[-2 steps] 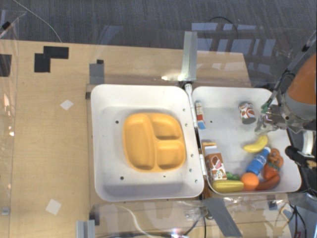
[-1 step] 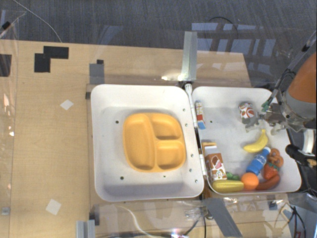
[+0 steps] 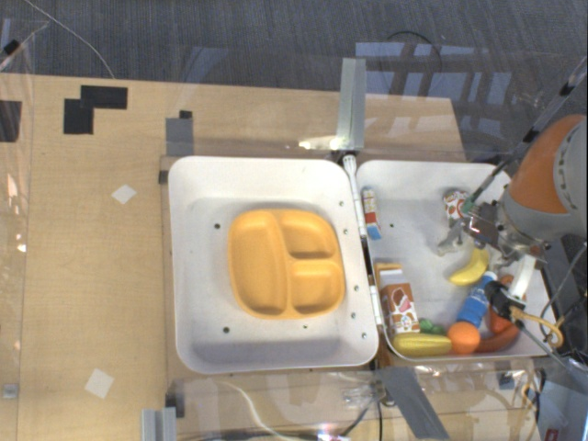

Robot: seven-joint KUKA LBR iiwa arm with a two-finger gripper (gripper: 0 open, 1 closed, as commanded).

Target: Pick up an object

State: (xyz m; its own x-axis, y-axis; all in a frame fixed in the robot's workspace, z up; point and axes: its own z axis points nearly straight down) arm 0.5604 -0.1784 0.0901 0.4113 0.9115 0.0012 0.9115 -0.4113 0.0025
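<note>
Camera view has the grey two-finger gripper (image 3: 457, 231) low in the right white bin (image 3: 415, 177), just beside the small yellow plastic banana (image 3: 469, 268), presumably to pick it, though its grip cannot be judged.

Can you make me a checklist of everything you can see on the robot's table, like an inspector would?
Surface: wooden bench with two white bins side by side.
Job's things: right bin holds a banana, orange, blue bottle, small box, can, tube.
Clutter: yellow divided tray in the left bin.
Grippers: gripper low over the right bin, beside the banana.
Cables: wires along the bench's front edge.
Surroundings: grey carpet.
</note>
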